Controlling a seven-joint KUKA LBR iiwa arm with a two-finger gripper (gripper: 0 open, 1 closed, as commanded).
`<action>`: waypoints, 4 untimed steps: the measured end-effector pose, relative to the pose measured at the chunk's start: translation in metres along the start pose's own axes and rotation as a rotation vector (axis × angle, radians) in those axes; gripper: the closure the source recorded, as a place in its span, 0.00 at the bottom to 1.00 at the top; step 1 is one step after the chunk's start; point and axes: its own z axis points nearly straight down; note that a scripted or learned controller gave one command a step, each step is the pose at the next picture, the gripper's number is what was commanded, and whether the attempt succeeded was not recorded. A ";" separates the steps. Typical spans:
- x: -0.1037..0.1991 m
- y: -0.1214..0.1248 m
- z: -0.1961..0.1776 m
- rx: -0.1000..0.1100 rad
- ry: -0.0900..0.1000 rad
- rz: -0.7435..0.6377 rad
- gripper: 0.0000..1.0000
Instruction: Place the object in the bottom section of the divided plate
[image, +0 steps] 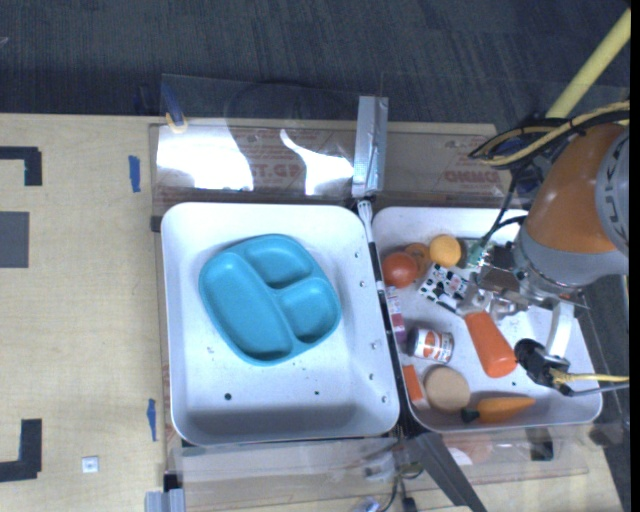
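Plate (268, 296), blue and divided into three sections, lies in the left bin (200, 390) with nothing on it. Right bin (585, 405) holds the clutter: a tomato (401, 268) and an orange ball (445, 249) at twelve o'clock, a small can (432, 346) at nine, a brown ball (447, 387) and a carrot (505, 406) at six, an orange block (489, 343) at centre. Above that bin hangs the gripper (478, 285), toward one o'clock, near the tomato; whether it is spread or pressed together I cannot tell.

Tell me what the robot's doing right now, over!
Gripper low in right bin, among the toy food; grip unclear. Blue divided plate in left bin, no food on it. Nothing blocking the plate.
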 end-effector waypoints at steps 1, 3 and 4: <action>-0.008 -0.031 -0.001 -0.003 0.001 -0.183 1.00; 0.093 0.101 -0.047 -0.009 0.000 -0.137 1.00; 0.214 0.080 0.000 -0.003 0.001 -0.172 1.00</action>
